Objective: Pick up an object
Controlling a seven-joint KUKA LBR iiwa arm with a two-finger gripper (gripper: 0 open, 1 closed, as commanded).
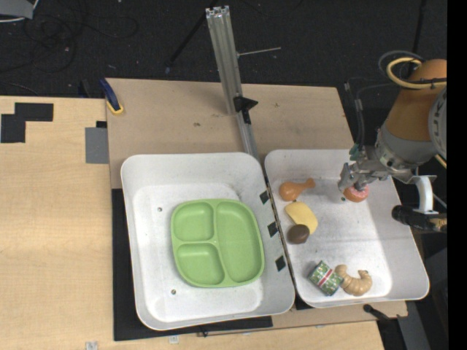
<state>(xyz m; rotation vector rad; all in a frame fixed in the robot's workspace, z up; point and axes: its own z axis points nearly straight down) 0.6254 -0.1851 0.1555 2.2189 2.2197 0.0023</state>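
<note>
My gripper (355, 183) hangs over the far right part of the right bin (398, 268). A small red-pink object (356, 193) sits right under its fingertips, touching or nearly so. Whether the fingers hold it is not visible. Further left in that bin lie an orange drumstick-shaped toy (295, 189), a yellow piece (302, 215) and a dark brown round piece (298, 233). Near the front lie a green can (322, 277) and a tan croissant-shaped toy (355, 281).
The left bin (142, 188) holds a green divided plate (217, 242). A metal post (228, 64) rises behind the bins, between them. Black clips (271, 228) sit along the shared bin edge. The arm's grey body (408, 133) stands at the right edge.
</note>
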